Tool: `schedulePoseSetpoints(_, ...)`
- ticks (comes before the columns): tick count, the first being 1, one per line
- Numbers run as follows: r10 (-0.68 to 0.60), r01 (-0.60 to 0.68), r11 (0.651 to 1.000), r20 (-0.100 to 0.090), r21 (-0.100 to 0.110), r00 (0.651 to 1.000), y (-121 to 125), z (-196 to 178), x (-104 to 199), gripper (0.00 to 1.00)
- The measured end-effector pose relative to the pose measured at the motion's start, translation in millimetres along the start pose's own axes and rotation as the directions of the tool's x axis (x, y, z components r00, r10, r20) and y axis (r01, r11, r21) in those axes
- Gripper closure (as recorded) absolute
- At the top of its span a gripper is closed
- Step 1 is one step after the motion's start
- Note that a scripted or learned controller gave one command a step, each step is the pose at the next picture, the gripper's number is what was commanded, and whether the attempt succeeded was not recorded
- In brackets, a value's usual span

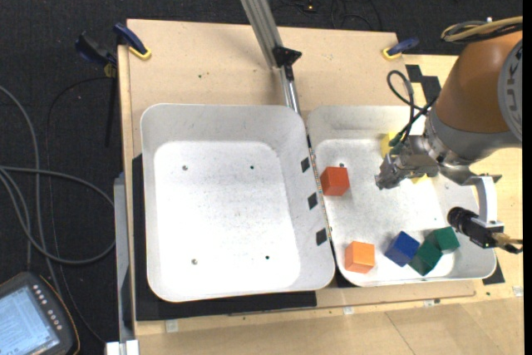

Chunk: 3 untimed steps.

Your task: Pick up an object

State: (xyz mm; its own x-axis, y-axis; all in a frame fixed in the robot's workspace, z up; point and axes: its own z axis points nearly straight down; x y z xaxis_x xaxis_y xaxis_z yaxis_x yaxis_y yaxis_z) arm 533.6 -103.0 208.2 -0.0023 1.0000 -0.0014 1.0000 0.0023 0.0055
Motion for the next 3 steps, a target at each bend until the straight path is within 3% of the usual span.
schedulePoseSetpoints(1, -0.005, 0.005, 1.0, -0.002, 0.003, 1.0, 14.6, -9.7, 45.3, 1.0)
schedulePoseSetpoints(3, -0.007, 0.007, 1.0, -0.003, 0.005, 1.0, 29.6, -14.8, 167.8, 1.0)
